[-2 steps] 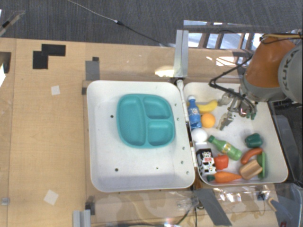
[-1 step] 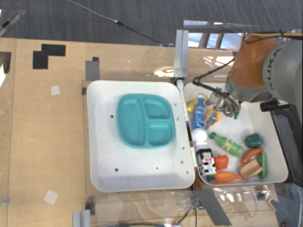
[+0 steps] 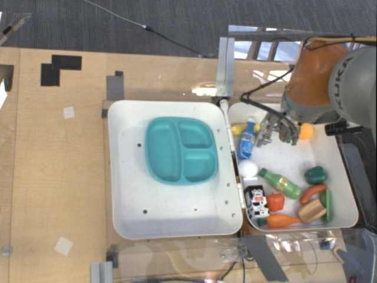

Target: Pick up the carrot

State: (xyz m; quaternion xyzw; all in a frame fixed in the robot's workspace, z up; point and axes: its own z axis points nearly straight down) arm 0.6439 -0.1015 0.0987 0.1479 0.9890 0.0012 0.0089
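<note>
Part of the maker's lettering shows on the grey arm (image 3: 353,87) at the upper right edge of the frame, too cut off to read whole. A small carton (image 3: 256,200) at the lower left of the right bin (image 3: 347,208) bears a black-and-white cow pattern, with no legible writing. The end effector (image 3: 277,131) hangs over the upper part of that bin, its fingers spread apart with nothing between them, just beside a blue bottle (image 3: 247,139). The carrot (image 3: 283,220) lies along the bin's lower edge, right of the carton and well apart from the end effector.
</note>
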